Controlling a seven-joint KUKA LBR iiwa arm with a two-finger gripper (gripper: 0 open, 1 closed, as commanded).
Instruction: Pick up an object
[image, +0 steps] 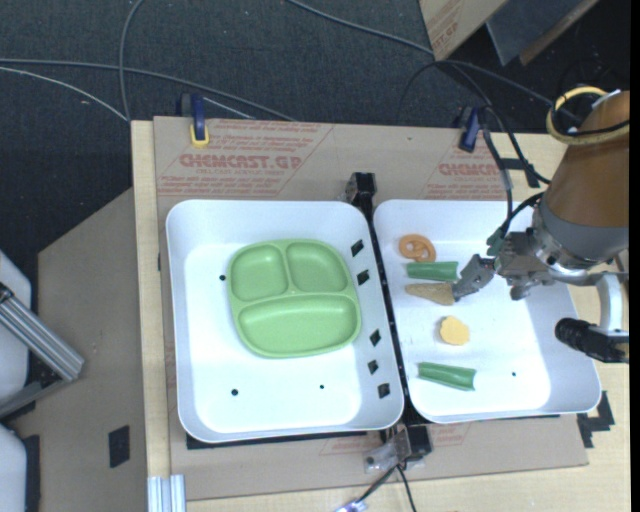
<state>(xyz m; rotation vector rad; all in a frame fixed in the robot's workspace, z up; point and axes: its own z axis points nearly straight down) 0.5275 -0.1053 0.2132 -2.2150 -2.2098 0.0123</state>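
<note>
The right bin (560, 385) holds several small food toys. An orange pretzel (417, 246) lies at its back left, with a green pod (432, 270) and a tan piece (430, 292) just in front of it. A yellow round piece (455, 331) sits mid-bin, and another green pod (446, 375) lies near the front. My gripper (494, 286) hangs over the bin's middle, right of the tan piece, open, with nothing between its fingers. Its left fingertip (466, 288) is close to the tan piece and the first green pod.
The left bin (200, 380) carries a green divided plate (295, 298). A black ridge with clips (375, 300) separates the two bins. The arm's grey and orange body (590, 190) covers the right bin's back right corner. Cables run along the bench's back.
</note>
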